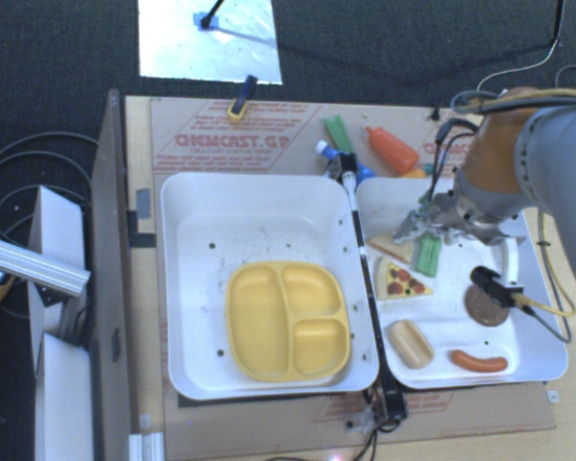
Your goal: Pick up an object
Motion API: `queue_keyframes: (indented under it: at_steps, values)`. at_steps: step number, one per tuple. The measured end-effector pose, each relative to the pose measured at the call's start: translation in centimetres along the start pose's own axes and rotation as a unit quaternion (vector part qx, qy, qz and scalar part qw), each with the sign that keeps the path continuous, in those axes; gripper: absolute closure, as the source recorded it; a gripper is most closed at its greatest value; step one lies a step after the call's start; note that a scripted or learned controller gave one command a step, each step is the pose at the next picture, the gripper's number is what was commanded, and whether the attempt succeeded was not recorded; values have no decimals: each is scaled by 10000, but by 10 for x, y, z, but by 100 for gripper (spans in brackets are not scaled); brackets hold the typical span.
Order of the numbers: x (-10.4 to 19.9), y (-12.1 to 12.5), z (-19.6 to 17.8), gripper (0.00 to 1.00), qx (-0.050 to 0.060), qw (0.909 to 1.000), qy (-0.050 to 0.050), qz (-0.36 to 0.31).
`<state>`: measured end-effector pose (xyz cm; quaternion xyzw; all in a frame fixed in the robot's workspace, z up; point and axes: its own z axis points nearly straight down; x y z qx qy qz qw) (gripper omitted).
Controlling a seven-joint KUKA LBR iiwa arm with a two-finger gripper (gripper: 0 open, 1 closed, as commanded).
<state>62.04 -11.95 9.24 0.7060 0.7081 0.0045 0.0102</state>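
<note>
Gripper hovers over your right bin, touching a green piece; its grip state can't be told.

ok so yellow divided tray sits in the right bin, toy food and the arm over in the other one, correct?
Not quite. The camera view shows the yellow divided tray in the left bin, not the right. The rest stands: the toy food, such as the pizza slice and sausage, lies in the other bin, where the arm reaches in.

Red print "CHEMCAST GP" on brown board behind bins; rest illegible.
</note>
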Motion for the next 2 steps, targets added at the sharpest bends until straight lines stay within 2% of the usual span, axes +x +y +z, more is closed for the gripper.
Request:
queue_keyframes:
  at_steps: [1,2]
  values:
    - [1,3,-13,100,-27,10000,20,-3]
    - [74,-47,-99,100,73,9999,59,-38]
